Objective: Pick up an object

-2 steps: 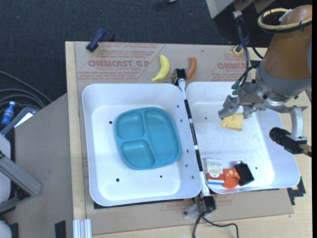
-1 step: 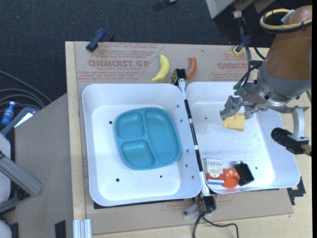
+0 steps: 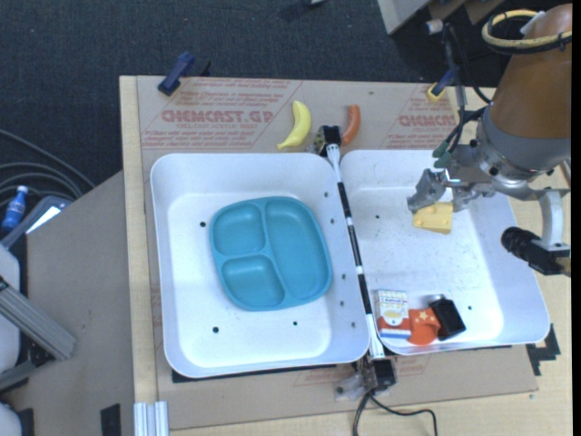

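In the right bin [image 3: 508,289], a yellow cheese wedge [image 3: 436,219] lies near the back. My gripper [image 3: 445,195] hangs directly over the wedge's top edge, at or just above it, and the grey arm with its orange band reaches in from the right. At that bin's front edge sit a small white and red carton [image 3: 391,307], an orange-red object [image 3: 420,328] and a black block [image 3: 447,318], bunched together. I cannot tell whether the wedge is gripped.
The left bin [image 3: 182,289] holds a blue divided plate [image 3: 270,252]. Behind the bins, a yellow banana [image 3: 295,125] and an orange sausage-shaped toy [image 3: 350,123] lie on the bench. A blue clamp [image 3: 175,73] sits at the bench's back left corner.
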You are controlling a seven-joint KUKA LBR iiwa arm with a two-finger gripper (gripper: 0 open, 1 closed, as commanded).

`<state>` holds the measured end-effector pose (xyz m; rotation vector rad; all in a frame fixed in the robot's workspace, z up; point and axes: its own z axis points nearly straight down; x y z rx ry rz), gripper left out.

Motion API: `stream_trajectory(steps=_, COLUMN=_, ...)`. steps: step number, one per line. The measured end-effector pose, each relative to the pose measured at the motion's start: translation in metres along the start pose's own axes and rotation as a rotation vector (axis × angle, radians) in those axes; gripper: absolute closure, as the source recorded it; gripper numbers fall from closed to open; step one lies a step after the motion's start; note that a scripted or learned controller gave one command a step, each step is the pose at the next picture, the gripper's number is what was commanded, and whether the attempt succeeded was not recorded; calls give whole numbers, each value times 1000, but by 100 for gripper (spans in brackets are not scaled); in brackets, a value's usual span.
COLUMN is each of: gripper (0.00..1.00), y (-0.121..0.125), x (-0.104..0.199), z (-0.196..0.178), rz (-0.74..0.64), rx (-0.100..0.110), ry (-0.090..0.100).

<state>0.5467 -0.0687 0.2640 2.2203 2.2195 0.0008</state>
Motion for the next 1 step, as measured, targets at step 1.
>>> stream_trajectory(steps=1, gripper=100, y=-14, x=18, z=0, rz=-1, rx=5, ry=2)
